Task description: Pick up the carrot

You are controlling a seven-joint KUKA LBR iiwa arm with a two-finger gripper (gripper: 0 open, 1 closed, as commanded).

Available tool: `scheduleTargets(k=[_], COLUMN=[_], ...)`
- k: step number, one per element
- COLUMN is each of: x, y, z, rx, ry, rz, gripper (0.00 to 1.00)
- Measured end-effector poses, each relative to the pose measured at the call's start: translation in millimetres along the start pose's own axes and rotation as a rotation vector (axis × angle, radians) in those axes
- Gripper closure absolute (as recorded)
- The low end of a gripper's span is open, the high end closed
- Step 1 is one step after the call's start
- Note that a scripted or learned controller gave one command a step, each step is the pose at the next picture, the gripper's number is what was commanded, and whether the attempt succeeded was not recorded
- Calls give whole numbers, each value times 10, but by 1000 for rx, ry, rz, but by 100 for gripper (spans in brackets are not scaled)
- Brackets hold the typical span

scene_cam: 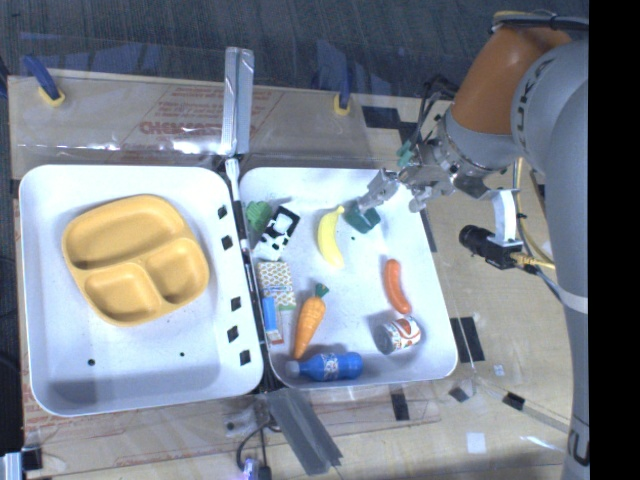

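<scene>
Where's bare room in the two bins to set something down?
Left white bin: bare floor along the near edge and right side of the yellow divided plate. Right white bin: a patch between the orange carrot, yellow banana and red sausage. Its left edge and near corner are crowded.

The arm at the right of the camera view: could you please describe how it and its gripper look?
The arm is rounded and grey, with a broad orange band above the wrist. Dark cables run beside its wrist. The gripper is small, metallic grey, with teal parts.

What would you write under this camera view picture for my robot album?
Robot gripper hovers near a banana, while the carrot lies in the right bin.
</scene>
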State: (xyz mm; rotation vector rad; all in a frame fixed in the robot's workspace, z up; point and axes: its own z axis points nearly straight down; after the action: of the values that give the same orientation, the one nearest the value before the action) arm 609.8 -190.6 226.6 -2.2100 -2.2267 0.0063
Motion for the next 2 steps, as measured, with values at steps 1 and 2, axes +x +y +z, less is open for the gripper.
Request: scheduleTargets(k=[1, 2], x=[71, 556], y=[-572, -852], z=[1270, 1376], rx=[0, -6], ry=[1, -2], rz=[-60, -445], gripper=[0, 0])
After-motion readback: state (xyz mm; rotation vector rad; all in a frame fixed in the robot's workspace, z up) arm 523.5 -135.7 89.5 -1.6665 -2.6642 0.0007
